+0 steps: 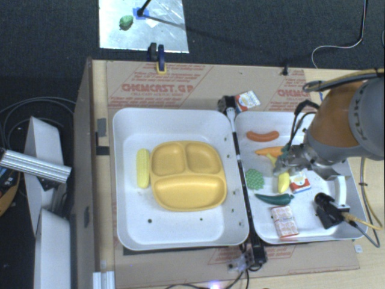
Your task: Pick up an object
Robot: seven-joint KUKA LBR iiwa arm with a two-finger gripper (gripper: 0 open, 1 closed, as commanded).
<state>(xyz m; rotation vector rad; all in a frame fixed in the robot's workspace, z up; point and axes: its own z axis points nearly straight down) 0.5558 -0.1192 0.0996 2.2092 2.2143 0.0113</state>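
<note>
- the claw (285,165) is low in the right bin (343,236), near its middle; whether it is clenched or released cannot be told
- a carrot (268,152) lies just beside it to the left, and a yellow piece (283,183) just below it
- a red-and-white box (300,185) touches the yellow piece
- nearby are a green ball (254,178), a pepper (274,198) and a sausage (263,135)
- a pink packet (284,221) lies near the front wall
- the left bin (129,221) holds a yellow tray (186,174) with a corn cob (142,167) beside it
</note>
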